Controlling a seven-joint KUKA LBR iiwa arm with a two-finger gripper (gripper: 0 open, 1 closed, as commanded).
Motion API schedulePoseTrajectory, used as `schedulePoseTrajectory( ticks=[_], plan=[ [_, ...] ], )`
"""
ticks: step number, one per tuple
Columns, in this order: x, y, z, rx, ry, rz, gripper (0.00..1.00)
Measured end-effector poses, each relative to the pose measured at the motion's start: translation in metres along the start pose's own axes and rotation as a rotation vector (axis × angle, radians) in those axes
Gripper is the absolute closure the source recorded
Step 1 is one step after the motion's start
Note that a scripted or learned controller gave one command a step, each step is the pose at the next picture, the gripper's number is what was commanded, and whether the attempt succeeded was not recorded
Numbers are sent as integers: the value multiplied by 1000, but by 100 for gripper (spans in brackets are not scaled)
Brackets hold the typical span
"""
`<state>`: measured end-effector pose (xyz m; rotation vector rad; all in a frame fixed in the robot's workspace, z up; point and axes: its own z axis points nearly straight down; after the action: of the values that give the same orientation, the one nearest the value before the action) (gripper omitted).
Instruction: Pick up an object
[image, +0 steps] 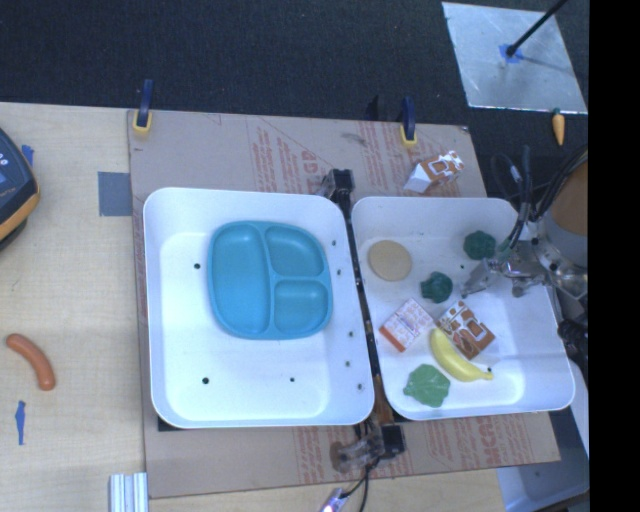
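My gripper (480, 280) hangs low over the right bin (530, 400), near its right wall, fingers splayed apart and pointing left. Nothing between them.

Items within reach:
- dark green broccoli floret (436, 287), just left of the fingertips
- second dark green piece (480, 243), just above them
- round tan cookie (389, 260), further left
- two small cartons (409, 324) (467, 329)
- banana (457, 357)
- flat leafy green (428, 385) at the bin's near edge

Likely target: the floret by my fingertips. To do it well, centre the open fingers over it, straddle its widest part, and descend until they flank it before closing. It is lumpy and may squirt sideways if caught off-centre.

The floret is roundish, with no clear long axis. The banana's long axis runs diagonally, from upper left to lower right, stem toward the lower right. A grasp there should cross that axis.

The left bin (180, 390) carries a blue divided plate (268, 280).
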<state>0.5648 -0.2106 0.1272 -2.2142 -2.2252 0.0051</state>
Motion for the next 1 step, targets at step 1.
schedulePoseTrajectory(
  ticks=[1],
  plan=[
    [27,65,35,-1,1,-1,0]
  ],
)
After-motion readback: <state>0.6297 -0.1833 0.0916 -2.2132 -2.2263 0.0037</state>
